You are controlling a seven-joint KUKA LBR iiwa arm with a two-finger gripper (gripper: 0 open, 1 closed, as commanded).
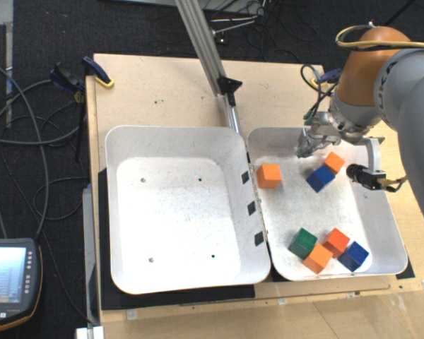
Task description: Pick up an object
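no legible text; blocks (320,179) in rt bin (381,221)

The gripper (309,149) points downward (grey arm (403,83) reaching from right).

Left bin (127,189) floor was bare, open to reach from above; right bin (389,239) was crowded. An orange cube (269,175) sat alone near the divider with room all round, while an orange block (334,162) touching a blue block (321,179) sat just beside the gripper (312,147). A green cube (303,243), two orange blocks (326,249) and a blue cube (353,256) clustered tight at the near edge, with open floor mid-bin between groups.
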